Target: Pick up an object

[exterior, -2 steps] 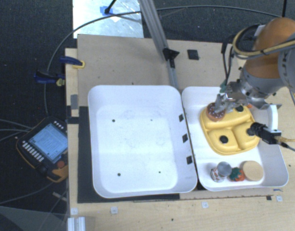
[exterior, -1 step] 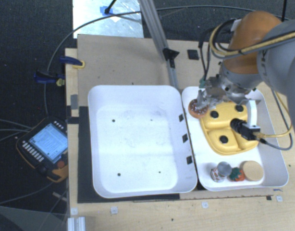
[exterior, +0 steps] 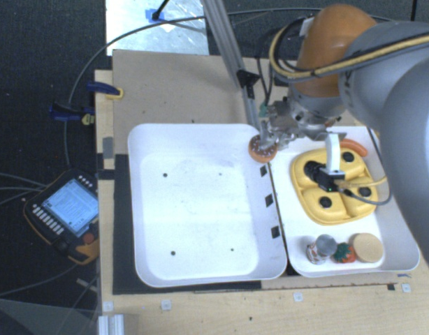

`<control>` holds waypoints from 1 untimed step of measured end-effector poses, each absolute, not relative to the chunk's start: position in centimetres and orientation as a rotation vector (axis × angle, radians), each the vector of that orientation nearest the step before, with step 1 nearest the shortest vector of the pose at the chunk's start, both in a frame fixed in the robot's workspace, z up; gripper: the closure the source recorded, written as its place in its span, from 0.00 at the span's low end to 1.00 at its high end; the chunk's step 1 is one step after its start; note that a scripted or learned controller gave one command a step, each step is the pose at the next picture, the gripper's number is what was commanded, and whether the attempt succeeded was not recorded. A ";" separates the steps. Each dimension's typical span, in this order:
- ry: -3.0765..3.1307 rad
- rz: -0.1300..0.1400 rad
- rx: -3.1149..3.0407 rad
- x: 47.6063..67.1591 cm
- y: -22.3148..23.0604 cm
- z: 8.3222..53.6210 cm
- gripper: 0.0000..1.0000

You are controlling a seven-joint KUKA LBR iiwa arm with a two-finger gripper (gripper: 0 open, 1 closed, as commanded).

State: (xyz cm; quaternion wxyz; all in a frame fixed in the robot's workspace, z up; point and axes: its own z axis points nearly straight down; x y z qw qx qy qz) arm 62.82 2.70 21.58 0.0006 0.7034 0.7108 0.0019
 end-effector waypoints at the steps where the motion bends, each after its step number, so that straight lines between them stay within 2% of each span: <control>1: 2.235 0.006 2.209 63.0 8.8 21.8 1.00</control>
